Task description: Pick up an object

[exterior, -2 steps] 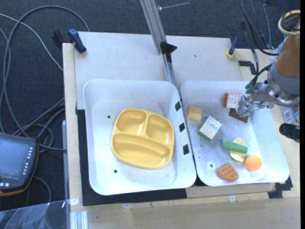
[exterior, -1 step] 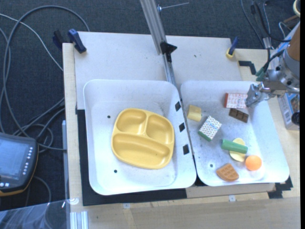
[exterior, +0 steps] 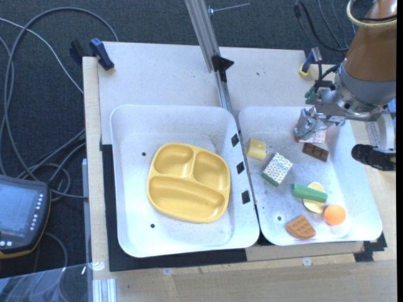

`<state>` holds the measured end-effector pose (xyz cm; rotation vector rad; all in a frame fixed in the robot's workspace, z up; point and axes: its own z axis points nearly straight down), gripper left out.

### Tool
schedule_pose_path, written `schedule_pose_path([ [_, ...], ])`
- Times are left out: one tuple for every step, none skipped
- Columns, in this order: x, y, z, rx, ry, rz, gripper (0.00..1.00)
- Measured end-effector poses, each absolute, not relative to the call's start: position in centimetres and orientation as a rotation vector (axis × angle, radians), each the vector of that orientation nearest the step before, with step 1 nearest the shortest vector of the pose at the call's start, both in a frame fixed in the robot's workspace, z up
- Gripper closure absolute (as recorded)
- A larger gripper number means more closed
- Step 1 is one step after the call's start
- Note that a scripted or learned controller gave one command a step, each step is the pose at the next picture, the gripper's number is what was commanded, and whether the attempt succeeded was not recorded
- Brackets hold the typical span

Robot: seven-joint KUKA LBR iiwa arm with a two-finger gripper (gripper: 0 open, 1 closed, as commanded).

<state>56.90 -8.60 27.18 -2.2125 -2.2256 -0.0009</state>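
Observation:
My gripper (exterior: 307, 128) hangs low over the back of the right bin (exterior: 277, 119), at the end of the grey and orange arm. A small white and red item (exterior: 320, 135) lies right under it, partly hidden. Just in front sits a brown chocolate bar (exterior: 315, 151). Further left lie a yellow cube (exterior: 256, 148) and a green and white patterned box (exterior: 277, 168). Toward the front are a green block (exterior: 309, 192) resting on a yellow piece (exterior: 313, 202), an orange ball (exterior: 335, 214) and a brown waffle (exterior: 300, 227).
The left bin (exterior: 126, 137) holds a yellow divided plate (exterior: 189, 181). A metal pole (exterior: 204, 24) slants down to the ridge between the bins. Blue clamps (exterior: 101, 52) grip the bench's back corners. Cables and a pendant (exterior: 22, 216) lie on the floor to the left.

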Motion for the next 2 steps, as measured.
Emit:
schedule_pose_path([
  [58.8,-4.0,27.4,-2.215,-2.229,-0.004,1.0],
  [59.5,0.8,26.7,-2.216,-2.228,-0.002,1.0],
])
